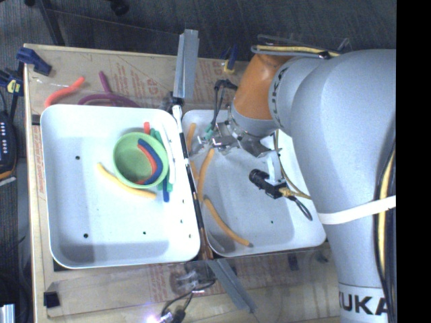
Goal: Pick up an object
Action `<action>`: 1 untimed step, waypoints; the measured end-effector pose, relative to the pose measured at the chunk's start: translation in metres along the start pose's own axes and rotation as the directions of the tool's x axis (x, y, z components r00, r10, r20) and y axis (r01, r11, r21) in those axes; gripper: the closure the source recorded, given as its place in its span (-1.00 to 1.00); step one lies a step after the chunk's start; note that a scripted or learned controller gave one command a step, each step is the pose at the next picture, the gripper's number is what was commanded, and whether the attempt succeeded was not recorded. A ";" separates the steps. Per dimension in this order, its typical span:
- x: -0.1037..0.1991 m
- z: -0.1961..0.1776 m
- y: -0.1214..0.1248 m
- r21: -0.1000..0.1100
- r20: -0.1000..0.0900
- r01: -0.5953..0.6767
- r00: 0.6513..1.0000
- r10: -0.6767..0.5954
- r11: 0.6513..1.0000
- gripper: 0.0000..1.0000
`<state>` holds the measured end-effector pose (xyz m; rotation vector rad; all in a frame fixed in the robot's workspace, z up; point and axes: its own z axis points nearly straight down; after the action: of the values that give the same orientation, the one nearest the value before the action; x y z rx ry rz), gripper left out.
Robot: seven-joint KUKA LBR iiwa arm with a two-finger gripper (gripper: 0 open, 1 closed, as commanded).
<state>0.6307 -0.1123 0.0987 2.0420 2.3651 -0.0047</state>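
White plastic on the left: left bin (67, 234), shallow, with a green bowl (135, 157) sitting near its upper right part. Inside the bowl, a curved blue strip (157, 155) and a curved red strip (149, 160); leaning out from under its lower rim, a yellow strip (124, 182). All of these well apart from the arm, so poor candidates for this try.

Past the rims where the two bins meet, right bin (269, 231). Along its left wall, an upper orange strip (205, 170), long axis running roughly top to bottom of the view, upper end just beside the tool. Lower down, a lower orange strip (225, 224), lying slantwise toward the bin's near right, apart from the first.

Over the bin's upper left corner, gripper (214, 137), hanging from the grey arm (337, 126) below its orange band (252, 89). Whether open or closed: cannot tell, too cluttered and small. Nothing seen held.

Judged likeliest target: the upper orange strip, directly below the gripper in the view and hard against the wall. Probably calls for a closing line set across the strip's length, with the wall a likely obstacle.
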 end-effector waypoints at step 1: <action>0.005 -0.009 0.001 0.002 -0.008 0.007 1.000 -0.007 1.000 1.00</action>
<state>0.6307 -0.1073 0.1071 2.0390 2.3776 0.0004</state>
